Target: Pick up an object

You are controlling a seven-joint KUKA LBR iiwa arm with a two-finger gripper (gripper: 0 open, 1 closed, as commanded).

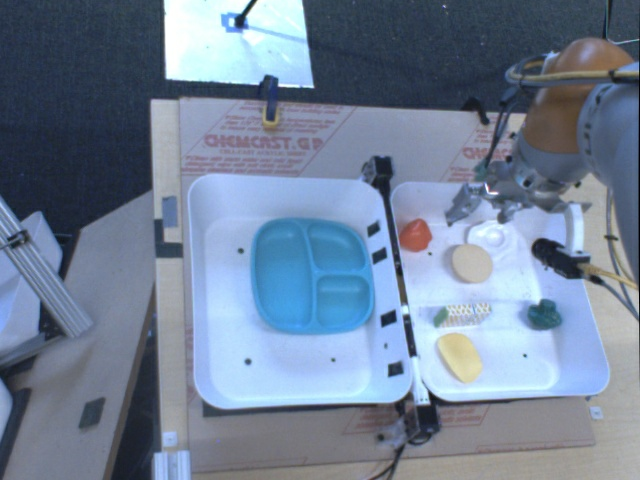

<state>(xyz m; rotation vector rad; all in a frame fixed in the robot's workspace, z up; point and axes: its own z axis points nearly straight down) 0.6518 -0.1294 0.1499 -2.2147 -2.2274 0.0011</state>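
**Operator:** Nearest the camera, in the right bin, I've got a yellow oval piece lying at a slant near the front edge. Behind it sit a small green-and-white strip, a dark green lump off to the right, a tan round disc, and a red-orange piece close to the divider.

**Observer:** And the claw?

**Operator:** My claw hangs over the back of that same bin, with a small white piece just below it. Its fingers look spread apart with nothing between them. By my reading, the white piece and the tan disc are the closest candidates: both lie just toward the camera from the claw, the disc slightly further. The red-orange piece is off to the claw's left in this view.

**Observer:** What's in the left bin?

**Operator:** The left bin holds a blue divided tray, well apart from the claw.

**Observer:** Any writing?

**Operator:** Red print on the sheet under the bins, on the bench; I read something like "CHEMCAST," repeated. The rest is too faint.
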